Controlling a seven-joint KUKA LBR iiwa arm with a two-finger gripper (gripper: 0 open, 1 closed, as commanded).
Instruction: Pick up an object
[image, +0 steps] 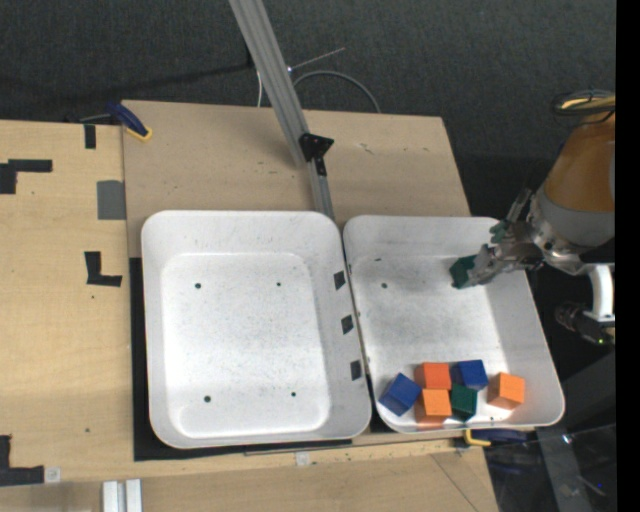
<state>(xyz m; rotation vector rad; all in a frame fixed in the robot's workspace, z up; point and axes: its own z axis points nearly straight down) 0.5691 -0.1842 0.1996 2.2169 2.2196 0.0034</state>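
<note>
My gripper (468, 270) reaches in from the right over the upper part of the right bin (420, 310). A small dark green block (461, 272) sits at its tip, between the grey fingers (486, 260), and the gripper is shut on it. Several more blocks lie clustered in the bin's near right corner: a blue block (400, 392), an orange block (434, 375), a second blue block (469, 373), another orange block (507, 389), a third orange block (435, 403) and a dark green block (462, 400).
The left bin (240, 330) lies beside the right one, their rims touching in the middle. A slanted metal bar (285, 90) crosses the bench behind the bins. The arm's orange band (585, 180) is at the right.
</note>
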